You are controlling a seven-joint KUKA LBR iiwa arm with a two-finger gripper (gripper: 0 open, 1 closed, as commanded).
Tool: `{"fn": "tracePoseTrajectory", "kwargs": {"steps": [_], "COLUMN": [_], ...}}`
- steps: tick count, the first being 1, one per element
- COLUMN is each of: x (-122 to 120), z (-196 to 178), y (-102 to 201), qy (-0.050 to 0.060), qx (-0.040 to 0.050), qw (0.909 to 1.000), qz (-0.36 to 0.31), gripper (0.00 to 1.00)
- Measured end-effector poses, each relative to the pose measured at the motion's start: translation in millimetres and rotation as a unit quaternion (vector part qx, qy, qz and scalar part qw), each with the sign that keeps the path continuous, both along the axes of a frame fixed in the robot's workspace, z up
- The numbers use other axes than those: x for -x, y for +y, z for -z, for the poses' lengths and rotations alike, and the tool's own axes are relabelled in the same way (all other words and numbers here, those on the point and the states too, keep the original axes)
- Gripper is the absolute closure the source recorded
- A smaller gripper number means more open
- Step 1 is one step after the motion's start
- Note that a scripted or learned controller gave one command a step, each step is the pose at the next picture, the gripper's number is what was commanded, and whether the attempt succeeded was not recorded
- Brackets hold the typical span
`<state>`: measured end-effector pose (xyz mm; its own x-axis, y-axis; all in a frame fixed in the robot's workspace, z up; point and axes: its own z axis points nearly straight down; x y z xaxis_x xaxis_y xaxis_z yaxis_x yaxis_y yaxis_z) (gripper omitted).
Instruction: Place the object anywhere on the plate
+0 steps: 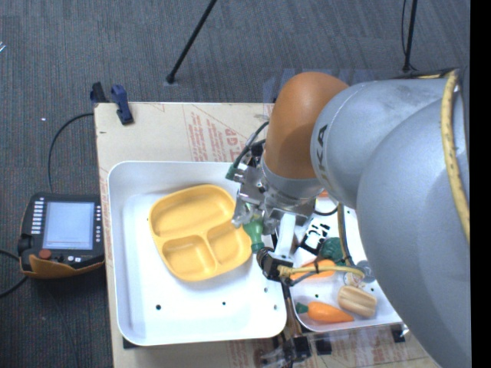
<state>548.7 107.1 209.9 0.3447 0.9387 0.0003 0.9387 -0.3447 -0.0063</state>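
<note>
Where tool [257,232] meets plate [201,232] rim (green item between fingers?), grip state unclear.

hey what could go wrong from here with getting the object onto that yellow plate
The gripper hangs right at the edge of the yellow three-compartment plastic plate, so an object released here might land on the rim and tip off into the left white bin. Descending, it could also knock the plate sideways. The arm's bulk covers much of the right white bin, where an orange toy carrot and a tan bread-like toy lie.
</note>
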Motion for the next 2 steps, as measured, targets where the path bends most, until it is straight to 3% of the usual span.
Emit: {"fn": "tracePoseTrajectory", "kwargs": {"steps": [1, 2], "x": [-58.5, -58.5], "z": [8.1, 7.0], "y": [72.4, 72.3], "qy": [-0.001, -0.001], "qx": [0.0010, 0.0020], "qw": [0.9986, 0.9987], "qz": [0.052, 0.051], "gripper": [1.00, 0.00]}}
